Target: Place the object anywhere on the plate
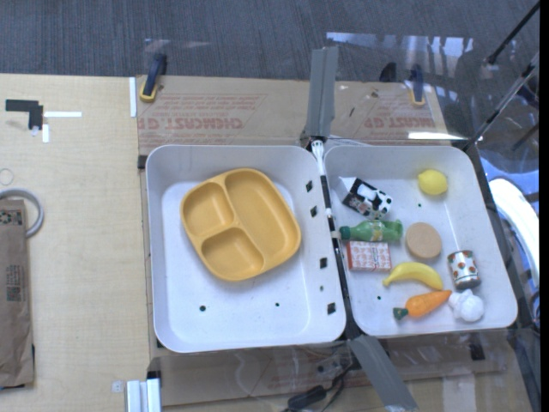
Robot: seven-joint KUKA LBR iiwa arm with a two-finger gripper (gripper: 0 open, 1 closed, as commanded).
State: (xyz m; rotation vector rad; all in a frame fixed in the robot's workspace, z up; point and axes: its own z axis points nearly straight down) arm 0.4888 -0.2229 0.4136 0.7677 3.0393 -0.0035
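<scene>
**Nothing on the plate yet**

You cannot tell the gripper's state from this view. The yellow three-compartment plastic plate [241, 223] sits bare in the left white bin [171, 316]. Every candidate object, including the yellow banana [413, 274], lies in the right white bin [497, 307]; picking and placing both remain.

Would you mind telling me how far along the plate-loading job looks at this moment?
Nothing looks done yet: the yellow plate in the left bin carries no object. Nothing is in hand either. All candidates sit in the right bin: lemon, green bottle, banana, carrot and others. Picking one and placing it on the plate remains.
</scene>
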